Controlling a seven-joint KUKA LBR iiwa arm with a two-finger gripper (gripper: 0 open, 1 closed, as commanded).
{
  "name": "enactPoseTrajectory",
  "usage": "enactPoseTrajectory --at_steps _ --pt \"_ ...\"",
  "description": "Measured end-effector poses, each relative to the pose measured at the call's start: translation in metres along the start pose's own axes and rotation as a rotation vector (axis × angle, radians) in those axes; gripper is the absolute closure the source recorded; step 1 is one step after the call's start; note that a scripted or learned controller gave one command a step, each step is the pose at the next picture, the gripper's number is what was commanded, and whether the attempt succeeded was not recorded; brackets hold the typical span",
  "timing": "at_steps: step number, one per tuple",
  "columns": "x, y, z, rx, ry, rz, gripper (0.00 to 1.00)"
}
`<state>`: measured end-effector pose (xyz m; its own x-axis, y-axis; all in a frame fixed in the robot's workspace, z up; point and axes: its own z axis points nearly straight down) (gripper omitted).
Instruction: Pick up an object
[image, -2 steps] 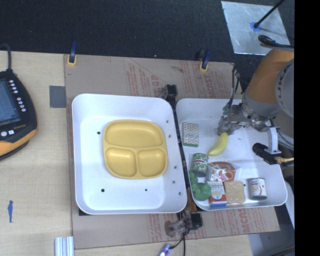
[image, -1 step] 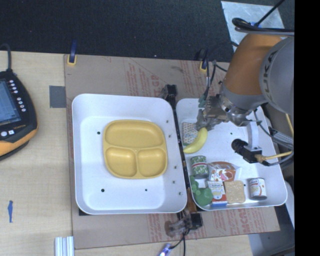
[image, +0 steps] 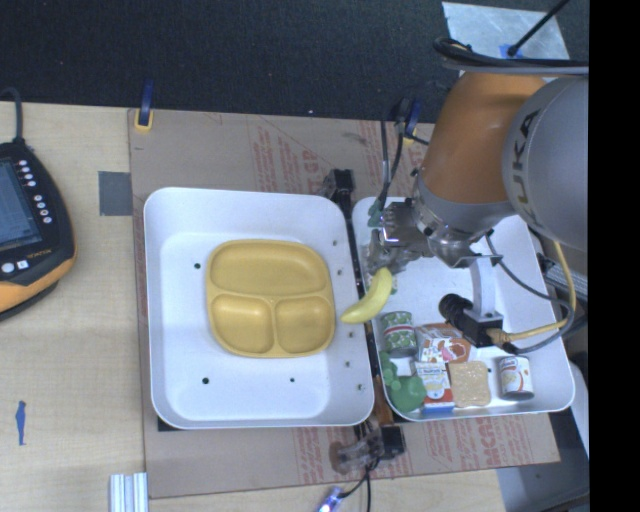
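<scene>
1. Where the gripper (image: 385, 252) hangs over the seam between the two bins, its fingers appear to pinch the upper end of a banana (image: 371, 298), though the contact is partly hidden.
2. From there the banana runs down and to the left, its long axis slanted, its lower tip over the left bin (image: 165, 300) rim.
3. Yellow, curved and smooth, it looks like a plastic toy.
4. Farther out, a yellow divided plate (image: 270, 297) sits in the left bin; small packets crowd the right bin (image: 556, 390) on the desk (image: 70, 380).

Yellow banana (image: 371, 298) — curved, hanging tilted over the bins' shared edge — seemingly lifted clear.
</scene>
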<state>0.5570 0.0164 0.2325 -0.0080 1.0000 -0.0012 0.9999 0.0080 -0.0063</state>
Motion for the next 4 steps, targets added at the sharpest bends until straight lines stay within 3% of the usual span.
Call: enactPoseTrajectory --at_steps 1,2,3,4 --pt "0.036 -0.049 -0.003 -0.001 -0.001 0.000 1.00" --pt "-0.070 -0.054 0.034 -0.002 -0.001 0.003 1.00" --pt "-0.016 -0.004 0.000 -0.003 0.002 0.004 1.00" --pt "0.015 0.044 0.041 -0.002 -0.001 0.002 1.00"
